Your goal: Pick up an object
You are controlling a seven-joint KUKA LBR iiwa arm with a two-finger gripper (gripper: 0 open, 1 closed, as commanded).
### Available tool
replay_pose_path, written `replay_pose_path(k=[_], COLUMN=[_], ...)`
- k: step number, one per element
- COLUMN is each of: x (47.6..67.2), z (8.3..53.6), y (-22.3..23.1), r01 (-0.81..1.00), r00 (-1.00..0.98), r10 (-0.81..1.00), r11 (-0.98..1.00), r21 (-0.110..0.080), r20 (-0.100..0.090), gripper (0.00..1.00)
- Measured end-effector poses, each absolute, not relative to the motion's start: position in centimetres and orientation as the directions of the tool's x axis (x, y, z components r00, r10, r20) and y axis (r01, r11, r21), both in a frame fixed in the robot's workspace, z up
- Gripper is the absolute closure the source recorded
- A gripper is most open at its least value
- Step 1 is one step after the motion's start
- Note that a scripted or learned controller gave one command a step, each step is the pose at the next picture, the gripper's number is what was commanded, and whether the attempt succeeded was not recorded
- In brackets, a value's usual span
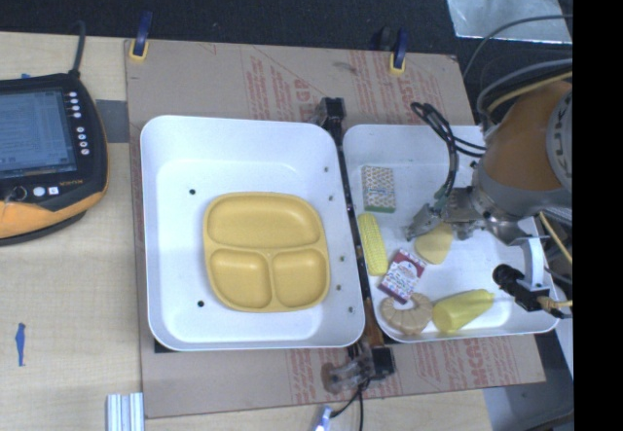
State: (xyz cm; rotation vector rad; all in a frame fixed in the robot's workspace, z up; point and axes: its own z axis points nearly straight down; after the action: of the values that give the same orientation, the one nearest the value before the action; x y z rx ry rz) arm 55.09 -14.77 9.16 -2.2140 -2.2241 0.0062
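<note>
Reaching into the right-hand shallow white bin (467, 142) from 3 o'clock, the grey arm with the orange band (521, 142) places its two-finger gripper (435, 223) low over the bin's contents. Judged from this pose, the approach step is in hand and no lift has begun. Whether the jaws are released or clenched cannot be told; nothing is seen between them.

The nearest candidate is a small pale-yellow rounded lump (435, 245), lying near the bin's centre, just at 6 o'clock of the gripper tip and touching or almost touching it. Its surface looks smooth and matte, with no visible handle or edge.

Other items in this bin:
- yellow corn cob (371, 242), at 9 o'clock of the lump;
- red-and-white packet (402, 275), at 7 o'clock;
- round tan biscuit-like piece (406, 314), at 6 o'clock;
- yellow elongated block (462, 309), at 5 o'clock;
- patterned square card (379, 188), at 10 o'clock.

The next move probably calls for a short descent centred on the lump, closure, then a vertical lift.
</note>
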Motion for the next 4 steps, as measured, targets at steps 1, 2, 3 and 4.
replay_pose_path(k=[1,2,3,4], x=[55.9,57.8,55.2,57.3], z=[11.6,11.9,9.1,17.1], y=[-19.5,-13.8,-14.5,-21.3], r01=[1.000,1.000,1.000,1.000], r00=[-0.002,-0.008,-0.006,-0.002], r10=[1.000,1.000,1.000,1.000], r11=[0.002,0.008,0.006,0.002], r21=[-0.002,-0.003,-0.004,-0.001], r20=[0.000,-0.001,-0.001,-0.002], gripper=[0.00,0.00,0.00,0.00])
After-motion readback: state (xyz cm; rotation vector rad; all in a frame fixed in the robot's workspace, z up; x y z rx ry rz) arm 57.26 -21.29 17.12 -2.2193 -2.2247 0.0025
